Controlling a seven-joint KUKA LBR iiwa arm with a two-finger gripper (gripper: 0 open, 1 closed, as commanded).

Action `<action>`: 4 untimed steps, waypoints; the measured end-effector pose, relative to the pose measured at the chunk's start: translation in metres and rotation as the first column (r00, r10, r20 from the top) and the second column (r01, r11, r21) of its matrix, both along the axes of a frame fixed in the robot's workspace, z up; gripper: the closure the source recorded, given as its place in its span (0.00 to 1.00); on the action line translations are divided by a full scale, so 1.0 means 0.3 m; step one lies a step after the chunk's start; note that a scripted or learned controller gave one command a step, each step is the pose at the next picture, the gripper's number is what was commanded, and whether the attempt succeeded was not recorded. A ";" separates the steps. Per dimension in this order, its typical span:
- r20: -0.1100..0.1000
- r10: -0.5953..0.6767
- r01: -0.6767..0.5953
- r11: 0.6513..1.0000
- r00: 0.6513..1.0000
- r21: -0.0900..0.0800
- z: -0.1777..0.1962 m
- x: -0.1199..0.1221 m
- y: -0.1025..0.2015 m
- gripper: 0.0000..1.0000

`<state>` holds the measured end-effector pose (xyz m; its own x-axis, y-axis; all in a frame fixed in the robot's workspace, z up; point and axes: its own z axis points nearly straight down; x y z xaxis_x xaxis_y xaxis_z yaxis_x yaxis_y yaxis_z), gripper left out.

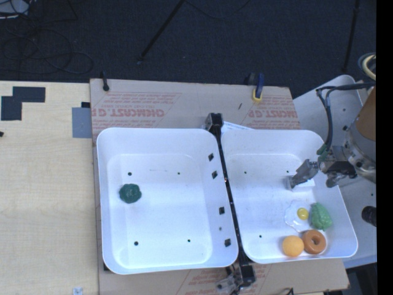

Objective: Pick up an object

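The grey two-finger gripper [301, 177] is hanging over the right shallow white plastic bin [258, 155], toward its three o'clock side, and it is coming in from the grey arm with the orange band [368, 118]. Whether its fingers are wide or narrow I cannot tell, because the metal parts are small and dark against the white floor. Nothing is showing between them, so I am judging that the picking is not yet done; the reaching seems in progress, and the closing and lifting are what is left.

From the gripper, going toward five o'clock, four small things are lying close together in the lower right corner of this bin. Nearest is a flat white fried-egg toy with a yellow yolk [299, 214]. Just beside it, at its three o'clock, is sitting a green bumpy leafy toy [321, 216]. Below these are resting a round orange ball-like fruit [293, 246] and a brown ring-shaped doughnut toy [315, 242], which appear to be touching. Any one of these could serve as the object to pick.

Going further out to nine o'clock, the left shallow white plastic bin [159, 143] is holding one dark green rounded lump [130, 193] near its left wall. Both bins are resting on a brown cardboard sheet [153, 106].
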<state>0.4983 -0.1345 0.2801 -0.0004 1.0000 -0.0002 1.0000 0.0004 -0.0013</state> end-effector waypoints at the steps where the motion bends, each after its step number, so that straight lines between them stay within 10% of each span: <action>1: -0.002 0.001 -0.001 1.000 1.000 0.001 0.032 0.000 -0.002 1.00; 3: -0.005 -0.002 0.002 1.000 1.000 0.001 -0.155 -0.078 0.030 1.00; 4: -0.003 -0.003 0.003 1.000 1.000 0.001 -0.150 -0.077 0.031 0.00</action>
